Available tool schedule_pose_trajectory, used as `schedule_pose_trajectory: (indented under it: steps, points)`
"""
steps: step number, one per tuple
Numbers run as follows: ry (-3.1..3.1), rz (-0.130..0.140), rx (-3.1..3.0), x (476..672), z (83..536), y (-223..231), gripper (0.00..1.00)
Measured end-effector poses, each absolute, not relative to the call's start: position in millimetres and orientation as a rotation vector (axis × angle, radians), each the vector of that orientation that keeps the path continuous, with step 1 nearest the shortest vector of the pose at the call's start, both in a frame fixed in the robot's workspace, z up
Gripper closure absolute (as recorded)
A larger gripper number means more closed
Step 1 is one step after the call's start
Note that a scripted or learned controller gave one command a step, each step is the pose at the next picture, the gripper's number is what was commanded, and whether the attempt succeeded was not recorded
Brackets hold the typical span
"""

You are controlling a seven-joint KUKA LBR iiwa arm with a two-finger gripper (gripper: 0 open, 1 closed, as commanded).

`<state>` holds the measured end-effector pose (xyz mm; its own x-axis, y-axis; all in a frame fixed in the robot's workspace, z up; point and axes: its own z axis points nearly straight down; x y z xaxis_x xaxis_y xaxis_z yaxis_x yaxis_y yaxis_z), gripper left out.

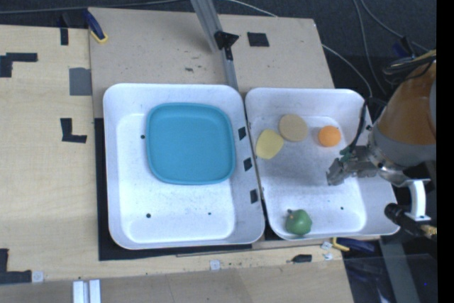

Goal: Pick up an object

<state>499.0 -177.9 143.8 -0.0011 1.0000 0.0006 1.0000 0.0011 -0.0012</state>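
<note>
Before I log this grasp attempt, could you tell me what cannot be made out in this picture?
- Hand, camera view: too small and blurred to tell its state.
- Arm: cut off by the right edge.
- Tan round object and pale yellow object: too blurred to identify, or to tell whether they touch.

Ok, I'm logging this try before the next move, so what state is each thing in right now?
hand: low in the right bin, nothing seen in it
orange ball: loose in the right bin
tan disc: lying flat
yellow piece: touching the tan disc
green object: near the front wall
blue plate: flat in the left bin
</note>
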Motion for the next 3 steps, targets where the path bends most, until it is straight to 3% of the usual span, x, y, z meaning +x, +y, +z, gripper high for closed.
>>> schedule_pose_trajectory:
  steps: [2, 3]
  points:
    - [-2.224, -0.002, -2.222, 495.0, 238.6, -179.2, 1.0]
    - [-2.226, -0.001, -2.216, 516.3, 245.1, -128.8, 1.0]
